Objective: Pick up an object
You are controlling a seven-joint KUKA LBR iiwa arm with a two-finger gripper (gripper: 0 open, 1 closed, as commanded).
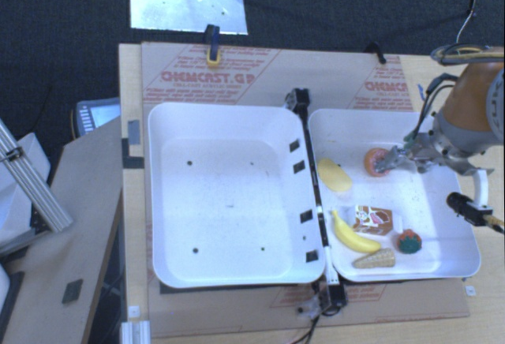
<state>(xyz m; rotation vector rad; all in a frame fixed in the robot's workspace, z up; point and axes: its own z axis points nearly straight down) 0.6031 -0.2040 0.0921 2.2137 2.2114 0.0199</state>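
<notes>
Bench (260, 70): a brown sheet printed with red lettering lies under two shallow white bins set side by side.

Left bin (158, 177): sits at the 9 o'clock side of the pair, its bare floor marked with a few small dark dots.

Right bin (465, 259): sits at the 3 o'clock side, joined to its neighbour along a dark clipped seam.

Arm (473, 106): grey with an orange band, entering from 3 o'clock and angled down over the upper part of the right bin.

Gripper (388, 162): low over the right bin near its 12 o'clock area, its tips against a round orange-red object (374, 161). Whether the fingers are spread or closed on it cannot be told.

Banana (351, 233): yellow, curved, lying near the bin's 7 o'clock area, just beside a brown and white packet (372, 219) at its 2 o'clock.

Pale yellow oval piece (334, 175): at the bin's 9 o'clock wall, apart from the banana.

Tan wedge (374, 259): at 6 o'clock, just below the banana.

Small red and green item (409, 241): at 5 o'clock, near the wedge.
</notes>
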